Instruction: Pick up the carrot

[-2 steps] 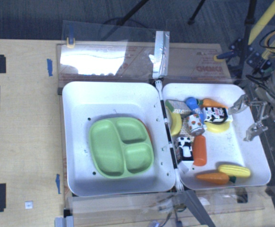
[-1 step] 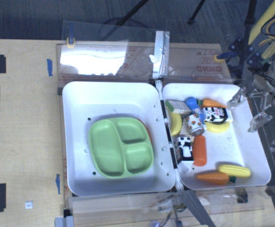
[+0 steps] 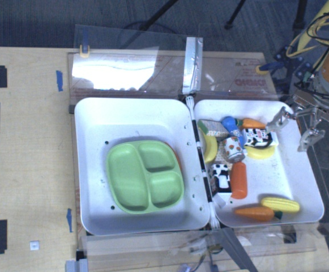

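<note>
While the carrot hugs the bin's near rim, the hand hangs open, holding nothing.

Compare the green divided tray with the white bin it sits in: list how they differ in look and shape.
The green tray is pale green; the left bin is white. The green tray is split into three compartments, while the left bin is one open basin. The green tray is smaller and lies turned at a slant inside the left bin, whose sides run square with the bench. Both are shallow with rounded corners.
</note>
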Available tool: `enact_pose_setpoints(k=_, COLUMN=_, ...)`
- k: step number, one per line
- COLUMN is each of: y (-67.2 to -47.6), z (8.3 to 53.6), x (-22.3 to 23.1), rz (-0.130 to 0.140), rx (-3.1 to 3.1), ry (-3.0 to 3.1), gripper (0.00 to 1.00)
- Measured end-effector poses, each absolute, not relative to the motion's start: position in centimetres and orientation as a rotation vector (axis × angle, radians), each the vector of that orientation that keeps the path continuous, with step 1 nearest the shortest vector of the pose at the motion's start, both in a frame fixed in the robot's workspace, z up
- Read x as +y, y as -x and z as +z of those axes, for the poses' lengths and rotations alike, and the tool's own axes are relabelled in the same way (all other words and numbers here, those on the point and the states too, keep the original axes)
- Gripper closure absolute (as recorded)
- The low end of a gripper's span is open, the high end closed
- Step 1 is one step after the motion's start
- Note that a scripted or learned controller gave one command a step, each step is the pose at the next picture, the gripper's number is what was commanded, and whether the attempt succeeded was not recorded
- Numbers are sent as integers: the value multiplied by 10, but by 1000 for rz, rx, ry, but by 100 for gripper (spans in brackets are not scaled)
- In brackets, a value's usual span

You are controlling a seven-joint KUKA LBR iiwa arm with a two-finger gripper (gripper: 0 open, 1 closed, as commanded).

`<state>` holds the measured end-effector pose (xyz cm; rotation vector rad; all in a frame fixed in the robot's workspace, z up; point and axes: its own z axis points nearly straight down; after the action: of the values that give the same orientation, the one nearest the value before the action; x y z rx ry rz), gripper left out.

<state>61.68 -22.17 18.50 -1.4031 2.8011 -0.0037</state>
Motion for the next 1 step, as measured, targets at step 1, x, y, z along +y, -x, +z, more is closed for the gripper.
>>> enact_pose_setpoints(k=1, y=-663, z=170, x=-223, rz=-5, rx=2709, ry=1572, gripper=0)
